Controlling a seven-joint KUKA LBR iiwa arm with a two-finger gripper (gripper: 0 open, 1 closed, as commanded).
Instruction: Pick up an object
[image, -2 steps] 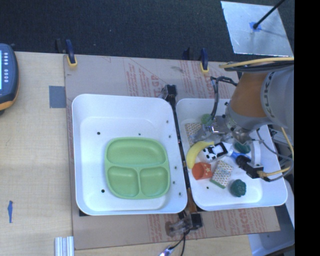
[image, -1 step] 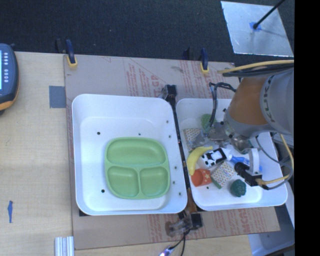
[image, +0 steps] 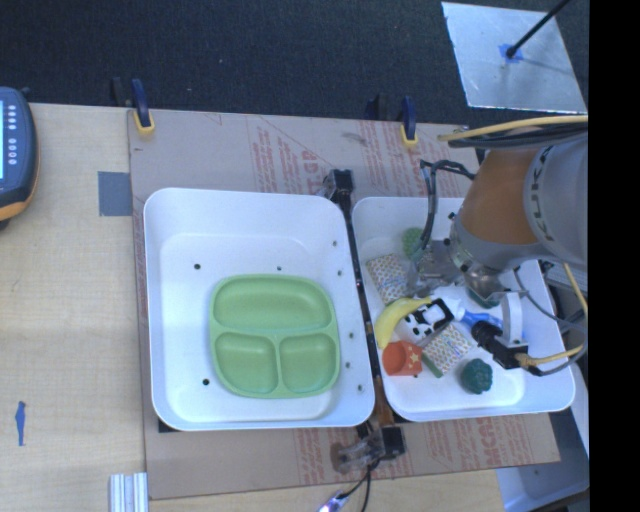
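arm (image: 510, 205) bent low, wrist down

Two bins sit side by side on the bench. The left bin (image: 160, 300) holds a divided tray (image: 272, 335). My arm (image: 515, 205) reaches over the right bin (image: 540, 400), where a banana (image: 395, 316), a ball (image: 476, 376) and other small objects lie clustered together.

Single fixed camera, mounted above bench (image: 70, 300), looking down at slant. Far bench edge and dark floor along frame top; near edge cut off at bottom. Mid-range framing: both white bins whole, left bin (image: 160, 300) near centre, right bin (image: 450, 405) toward right side. Arm (image: 520, 200) enters from frame right, overhanging right bin. No second view; no overlap to record.
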